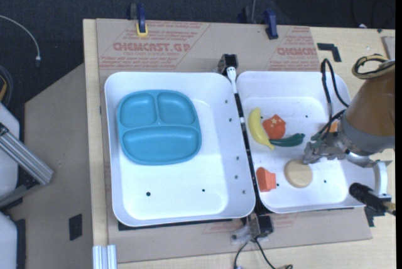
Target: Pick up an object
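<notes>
Five small objects share the right bin (295, 87), the tan round piece (299, 175) lying just below and left of the gripper (312, 155) (finger opening cannot be told), nearest of all to it.

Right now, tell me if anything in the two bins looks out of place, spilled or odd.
Nothing stands out. The blue divided plate lies flat in the left bin. In the right bin, the banana, red piece, green piece, orange block and tan round piece lie loosely together, nothing spilled over the rim.
</notes>
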Controlling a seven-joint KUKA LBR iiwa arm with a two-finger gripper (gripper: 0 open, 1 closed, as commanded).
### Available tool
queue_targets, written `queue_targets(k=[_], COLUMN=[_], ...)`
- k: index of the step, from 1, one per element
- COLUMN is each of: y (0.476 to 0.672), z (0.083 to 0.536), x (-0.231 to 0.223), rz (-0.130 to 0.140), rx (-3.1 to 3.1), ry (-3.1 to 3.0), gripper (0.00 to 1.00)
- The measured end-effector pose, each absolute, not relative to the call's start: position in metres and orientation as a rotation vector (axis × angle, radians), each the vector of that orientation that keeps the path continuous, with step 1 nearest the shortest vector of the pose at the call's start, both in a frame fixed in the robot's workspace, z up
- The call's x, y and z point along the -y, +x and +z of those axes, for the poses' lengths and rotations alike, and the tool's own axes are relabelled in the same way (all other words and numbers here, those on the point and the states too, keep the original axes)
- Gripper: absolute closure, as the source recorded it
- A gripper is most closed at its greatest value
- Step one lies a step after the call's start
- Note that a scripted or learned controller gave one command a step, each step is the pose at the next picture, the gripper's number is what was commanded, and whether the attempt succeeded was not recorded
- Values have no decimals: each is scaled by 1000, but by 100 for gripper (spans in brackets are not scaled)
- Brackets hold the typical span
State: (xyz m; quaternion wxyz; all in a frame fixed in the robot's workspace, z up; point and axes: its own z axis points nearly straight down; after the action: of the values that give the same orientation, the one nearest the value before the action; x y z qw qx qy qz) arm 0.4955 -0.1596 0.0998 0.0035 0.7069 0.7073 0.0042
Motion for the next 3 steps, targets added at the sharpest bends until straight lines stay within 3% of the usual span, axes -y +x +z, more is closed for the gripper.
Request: queue_targets(k=[1,3], y=[488,497], z=[147,231], x=[165,174], rz=[1,3], rx=[-2217,-2219], ry=[2219,2216], gripper=[100,100])
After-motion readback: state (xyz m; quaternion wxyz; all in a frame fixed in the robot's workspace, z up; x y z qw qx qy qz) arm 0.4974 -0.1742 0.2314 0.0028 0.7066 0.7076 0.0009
